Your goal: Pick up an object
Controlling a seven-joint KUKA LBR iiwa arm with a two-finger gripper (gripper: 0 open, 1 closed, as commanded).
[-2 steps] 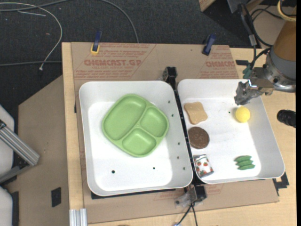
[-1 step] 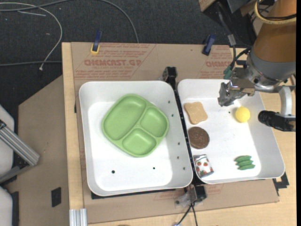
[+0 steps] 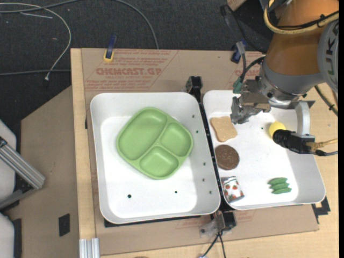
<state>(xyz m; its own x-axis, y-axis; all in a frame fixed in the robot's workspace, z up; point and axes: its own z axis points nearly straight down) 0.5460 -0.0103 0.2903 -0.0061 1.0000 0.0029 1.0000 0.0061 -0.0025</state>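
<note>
The right bin (image 3: 309, 171) holds several small items. A tan slice of toast (image 3: 222, 129) lies near its left wall. Below the toast sits a round brown patty (image 3: 227, 156). Further forward, a small red-and-white can (image 3: 233, 189) lies at the front left corner. A green pea pod (image 3: 279, 185) rests at the front right. A small yellow object (image 3: 276, 127) sits to the right of the toast, partly hidden by robot hardware. My gripper (image 3: 239, 115) hangs over the back left of this bin, just above and right of the toast's upper edge.
The left bin (image 3: 107, 187) contains a green divided plate (image 3: 155, 142) lying flat in its middle. A black clamp (image 3: 193, 84) sits at the back between the bins. The arm's orange and grey body (image 3: 298, 36) looms over the back right.
</note>
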